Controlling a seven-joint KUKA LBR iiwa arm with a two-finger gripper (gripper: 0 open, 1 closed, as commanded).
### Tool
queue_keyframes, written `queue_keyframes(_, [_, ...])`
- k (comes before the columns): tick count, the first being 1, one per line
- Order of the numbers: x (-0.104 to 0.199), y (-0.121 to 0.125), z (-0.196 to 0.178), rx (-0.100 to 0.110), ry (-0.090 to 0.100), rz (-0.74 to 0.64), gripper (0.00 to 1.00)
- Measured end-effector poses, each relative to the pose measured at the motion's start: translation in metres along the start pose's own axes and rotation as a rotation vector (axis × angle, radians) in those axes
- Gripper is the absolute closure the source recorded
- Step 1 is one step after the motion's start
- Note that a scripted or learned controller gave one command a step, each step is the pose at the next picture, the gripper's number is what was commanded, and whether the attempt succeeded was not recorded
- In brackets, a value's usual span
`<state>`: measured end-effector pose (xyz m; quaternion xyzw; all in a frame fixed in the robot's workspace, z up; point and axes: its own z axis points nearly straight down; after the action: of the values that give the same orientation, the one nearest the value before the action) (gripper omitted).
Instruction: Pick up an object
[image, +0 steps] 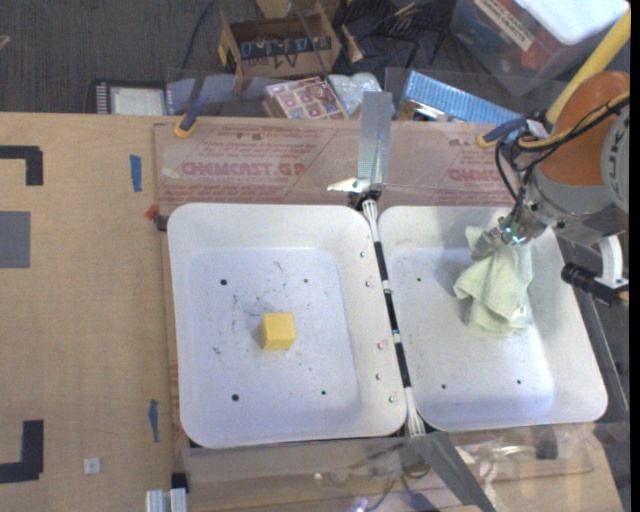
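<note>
Lifting seems underway: pincer (506, 236) pinches cloth (495, 285) top, right of cube (279, 331); cloth's bottom maybe touching bin (570, 400).

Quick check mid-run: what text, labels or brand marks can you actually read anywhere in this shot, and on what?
"CHEMCAST GP", faint and reddish, on the clear sheet behind the left bin.
The same print on the sheet behind the right bin: too washed out to read.
Boxes and papers beyond the bench: print too blurred.
</note>
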<state>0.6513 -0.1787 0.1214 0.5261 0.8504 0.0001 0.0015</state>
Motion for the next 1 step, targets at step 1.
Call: queue_keyframes(1, [-0.0143,0.0114,-0.0335,-0.003,-0.003,-0.279,1.0])
